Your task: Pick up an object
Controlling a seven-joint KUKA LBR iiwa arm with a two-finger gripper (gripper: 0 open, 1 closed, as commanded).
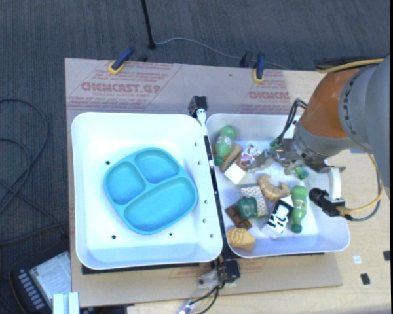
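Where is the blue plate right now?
In the camera view, the blue plate lies in the left bin, near its middle, apart from the toys heaped in the right bin.

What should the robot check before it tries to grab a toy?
1. Toys to pick from: ok, the right bin holds a crowded pile.
2. Gripper over the toys: ok, it sits above the pile's upper part.
3. Fingers open or shut: cannot tell.
4. Toy already held: cannot tell, nothing visible between the fingers.
5. Easy target: not ok, the green bottle and tan piece lie tight against neighbours.
6. Left bin: ok, the blue divided plate lies flat.
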